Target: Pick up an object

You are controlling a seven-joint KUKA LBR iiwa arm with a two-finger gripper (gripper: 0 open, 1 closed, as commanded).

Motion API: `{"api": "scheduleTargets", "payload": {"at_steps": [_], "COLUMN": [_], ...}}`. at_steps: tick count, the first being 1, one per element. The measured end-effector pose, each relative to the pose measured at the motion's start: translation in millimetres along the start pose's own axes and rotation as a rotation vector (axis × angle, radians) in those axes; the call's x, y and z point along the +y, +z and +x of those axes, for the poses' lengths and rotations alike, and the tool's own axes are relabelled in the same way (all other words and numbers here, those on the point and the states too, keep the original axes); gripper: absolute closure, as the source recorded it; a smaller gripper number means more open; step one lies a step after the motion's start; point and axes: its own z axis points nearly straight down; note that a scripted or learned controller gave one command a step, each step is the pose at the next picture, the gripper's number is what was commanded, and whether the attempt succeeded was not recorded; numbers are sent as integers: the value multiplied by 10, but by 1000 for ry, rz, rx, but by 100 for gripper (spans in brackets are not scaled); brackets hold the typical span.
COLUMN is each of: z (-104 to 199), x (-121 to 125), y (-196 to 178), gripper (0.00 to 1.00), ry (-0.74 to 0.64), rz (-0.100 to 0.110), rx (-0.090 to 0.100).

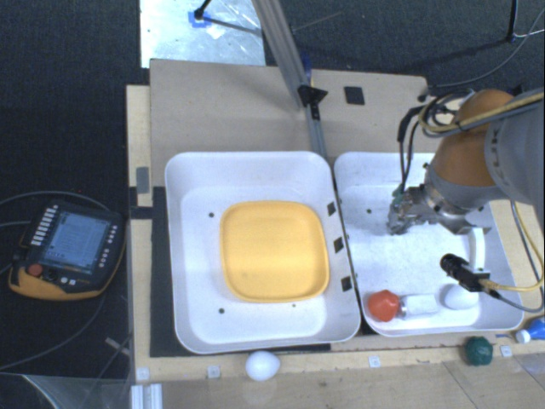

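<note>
Right now the gripper (400, 217) hovers over the right bin (366, 173); jaws unreadable; next, reach for the orange ball (383, 305).

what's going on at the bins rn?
The KUKA arm reaches into the right bin, its gripper low over bare floor with nothing visibly held. An orange-red ball and white pieces lie along that bin's near edge. The left bin holds a yellow plate. No pick yet.
</note>
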Motion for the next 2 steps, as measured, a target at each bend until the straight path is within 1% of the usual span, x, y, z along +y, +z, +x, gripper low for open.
{"api": "scheduleTargets", "payload": {"at_steps": [1,2], "z": [-14,-15], "x": [44,56], "y": [-429,-935], "gripper": [100,100], "ry": [-1,-1], "rz": [-2,-3], "rx": [-1,-1]}}
